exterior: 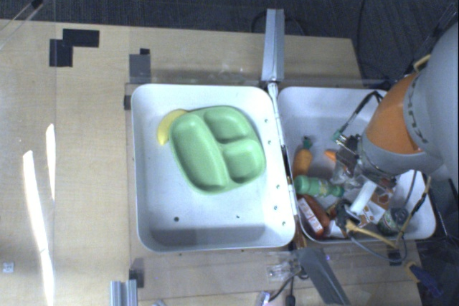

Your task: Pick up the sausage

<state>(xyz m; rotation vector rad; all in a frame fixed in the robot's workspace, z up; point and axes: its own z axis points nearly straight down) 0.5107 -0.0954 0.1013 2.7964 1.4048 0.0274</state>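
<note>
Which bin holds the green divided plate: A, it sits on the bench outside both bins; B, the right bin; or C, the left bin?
C: the green divided plate lies inside the left bin, over a yellow item showing at its upper left edge.

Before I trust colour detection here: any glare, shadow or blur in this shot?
Camera view: bright glare streaks on the pale wooden bench at left; soft shadow along the left white bin's near wall; the grey arm's orange band looks soft; the green sectioned plastic tray stays evenly lit.
</note>
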